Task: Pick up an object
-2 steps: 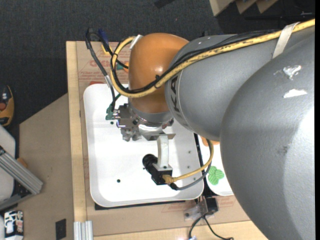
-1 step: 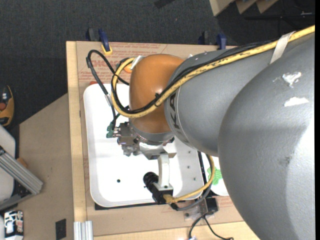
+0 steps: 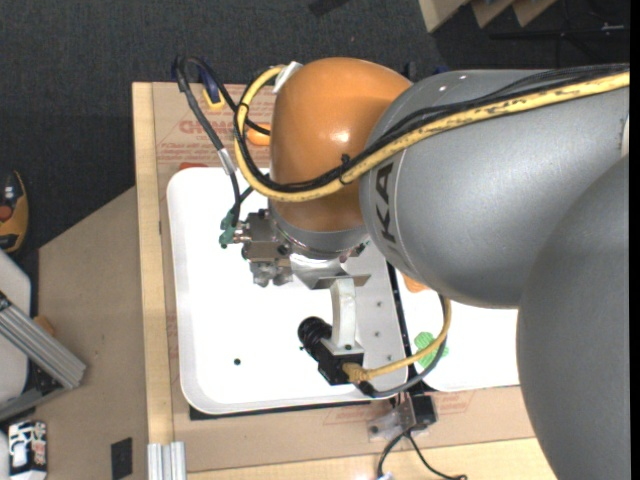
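Hanging low over left bin, arm covering most of it. Hiding claw, so cannot tell its state. Peeking out by bin divider: green object, orange one behind. Guessing light, small; pinching across narrow side.
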`<action>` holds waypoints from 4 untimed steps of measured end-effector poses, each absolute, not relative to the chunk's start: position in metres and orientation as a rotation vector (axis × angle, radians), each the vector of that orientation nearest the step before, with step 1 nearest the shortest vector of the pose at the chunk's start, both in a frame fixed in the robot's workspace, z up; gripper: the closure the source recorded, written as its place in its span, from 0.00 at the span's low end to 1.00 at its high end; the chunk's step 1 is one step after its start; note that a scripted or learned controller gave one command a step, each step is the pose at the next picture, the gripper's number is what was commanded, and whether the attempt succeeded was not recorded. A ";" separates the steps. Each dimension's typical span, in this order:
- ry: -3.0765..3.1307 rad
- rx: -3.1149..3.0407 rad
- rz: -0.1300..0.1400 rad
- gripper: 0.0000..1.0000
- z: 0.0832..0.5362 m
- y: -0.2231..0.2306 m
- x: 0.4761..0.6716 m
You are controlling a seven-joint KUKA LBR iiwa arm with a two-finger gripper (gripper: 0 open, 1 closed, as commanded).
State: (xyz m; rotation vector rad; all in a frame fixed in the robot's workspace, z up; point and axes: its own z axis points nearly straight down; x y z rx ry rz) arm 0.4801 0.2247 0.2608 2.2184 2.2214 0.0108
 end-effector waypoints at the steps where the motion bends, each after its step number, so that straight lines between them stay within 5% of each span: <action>1: 2.223 2.220 0.002 1.00 0.267 0.225 0.479; 3: 2.222 2.220 0.004 1.00 0.297 0.219 0.479; 4: 2.222 2.215 0.022 1.00 0.433 0.225 0.480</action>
